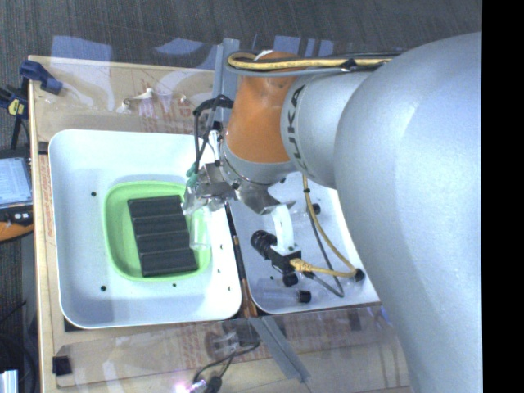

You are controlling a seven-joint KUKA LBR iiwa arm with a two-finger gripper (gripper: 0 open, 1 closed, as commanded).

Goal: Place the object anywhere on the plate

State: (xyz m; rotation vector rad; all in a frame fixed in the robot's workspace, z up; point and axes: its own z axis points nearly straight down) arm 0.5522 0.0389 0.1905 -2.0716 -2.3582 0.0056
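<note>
— So, what does everything sit on?
— A pale wooden counter (139, 346), with dark grey carpet floor (123, 6) beyond its far edge. A blue clamp (37, 74) sits at the counter's far left corner.
— And working rightward?
— First comes the left bin (74, 219), white and shallow. A green plate (115, 228) lies in its middle, and the black block (162, 236) lies flat on that plate, inside the rim.
— Which way does the block run?
— Its long axis goes from the bin's far side toward the near side, leaning a little. The near end sits slightly further right than the far end. Grooves cross it the short way, cutting it into four bands.
— Next?
— The pincer (200, 215) hangs over the plate's right edge, just beside the block's far right corner. I cannot tell whether it is spread or pressed together, nor whether it touches the block.
— And beyond?
— The right bin (274, 293), just beside the left one, is largely covered by the grey arm (393, 178) with its orange band (258, 129).
</note>
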